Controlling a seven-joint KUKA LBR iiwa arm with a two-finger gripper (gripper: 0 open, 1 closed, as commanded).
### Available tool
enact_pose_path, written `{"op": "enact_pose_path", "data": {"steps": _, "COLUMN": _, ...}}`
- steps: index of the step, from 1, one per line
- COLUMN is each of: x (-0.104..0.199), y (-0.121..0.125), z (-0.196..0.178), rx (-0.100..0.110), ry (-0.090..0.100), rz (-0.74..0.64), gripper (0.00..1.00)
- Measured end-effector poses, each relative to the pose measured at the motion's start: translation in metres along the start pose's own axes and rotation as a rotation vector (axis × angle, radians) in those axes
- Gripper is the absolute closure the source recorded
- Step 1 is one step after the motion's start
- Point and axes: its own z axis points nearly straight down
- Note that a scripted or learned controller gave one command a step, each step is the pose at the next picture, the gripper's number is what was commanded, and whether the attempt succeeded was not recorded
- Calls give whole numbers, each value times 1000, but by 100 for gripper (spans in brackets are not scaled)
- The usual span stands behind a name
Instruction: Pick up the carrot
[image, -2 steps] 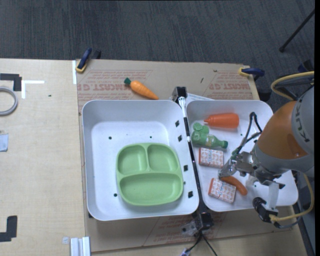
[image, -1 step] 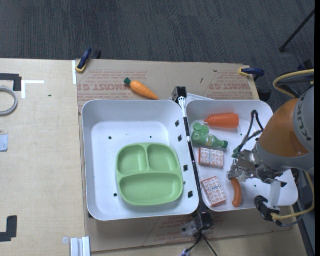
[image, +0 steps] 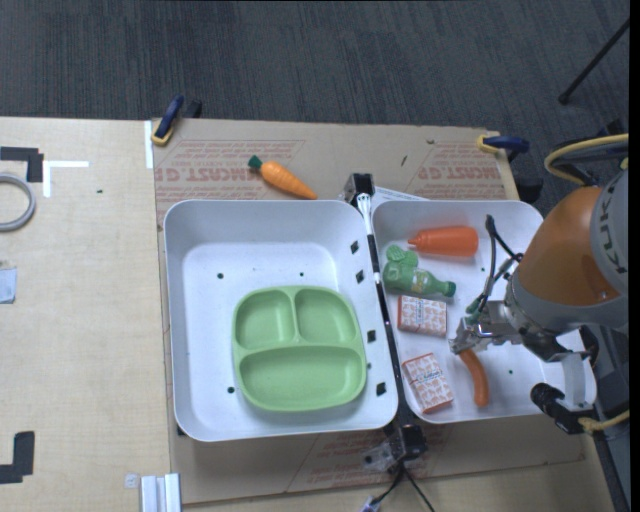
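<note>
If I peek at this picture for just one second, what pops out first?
Probably the big green divided plate, sitting in the middle of the left white bin. Next comes the carrot, lying outside the bins on the cardboard behind them. On the right, the robot's gripper hangs over the right bin, close to an orange sausage and two small boxes.

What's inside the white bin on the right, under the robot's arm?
In the right bin: an orange bottle, a green bottle, two small cartons and an orange sausage-shaped piece. The arm covers its right side.
</note>
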Motion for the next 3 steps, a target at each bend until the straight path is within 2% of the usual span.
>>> {"op": "enact_pose_path", "data": {"steps": 1, "x": -50, "y": -4, "z": 14, "rx": -1, "ry": 0, "rz": -478, "gripper": 100}}
{"op": "enact_pose_path", "data": {"steps": 2, "x": -16, "y": -11, "z": -70, "rx": -4, "ry": -3, "rz": -764, "gripper": 100}}
{"op": "enact_pose_path", "data": {"steps": 3, "x": -30, "y": -12, "z": -66, "rx": -2, "ry": -1, "rz": -984, "gripper": 100}}
